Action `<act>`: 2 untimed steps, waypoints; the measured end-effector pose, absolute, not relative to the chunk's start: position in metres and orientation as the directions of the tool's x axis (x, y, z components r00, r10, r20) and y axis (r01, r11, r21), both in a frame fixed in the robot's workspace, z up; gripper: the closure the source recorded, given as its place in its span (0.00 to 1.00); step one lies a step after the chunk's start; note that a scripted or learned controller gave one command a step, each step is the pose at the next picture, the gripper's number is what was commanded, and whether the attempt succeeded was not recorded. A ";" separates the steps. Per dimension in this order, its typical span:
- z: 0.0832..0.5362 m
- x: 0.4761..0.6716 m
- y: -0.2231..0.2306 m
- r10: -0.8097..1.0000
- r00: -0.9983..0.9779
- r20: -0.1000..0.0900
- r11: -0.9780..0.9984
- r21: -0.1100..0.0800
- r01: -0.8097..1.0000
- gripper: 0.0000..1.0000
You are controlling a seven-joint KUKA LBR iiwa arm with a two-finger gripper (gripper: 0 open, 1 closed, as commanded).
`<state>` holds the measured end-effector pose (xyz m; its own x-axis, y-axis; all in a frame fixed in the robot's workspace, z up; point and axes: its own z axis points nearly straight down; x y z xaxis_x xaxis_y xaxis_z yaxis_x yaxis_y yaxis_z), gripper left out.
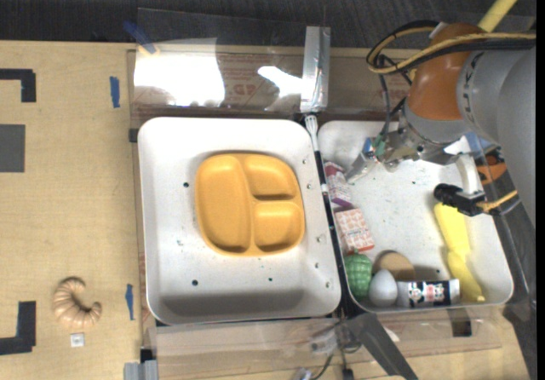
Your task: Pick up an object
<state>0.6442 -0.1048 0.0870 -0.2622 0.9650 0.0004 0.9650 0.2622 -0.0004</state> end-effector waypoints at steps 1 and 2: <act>0.087 0.593 -0.104 0.869 -0.494 -0.004 0.494 0.006 0.869 0.00; 0.087 0.538 -0.151 0.971 -0.240 -0.003 0.240 0.004 0.971 0.00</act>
<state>0.5380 -0.1508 0.0872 -0.2403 0.9707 -0.0031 0.9707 0.2404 0.0039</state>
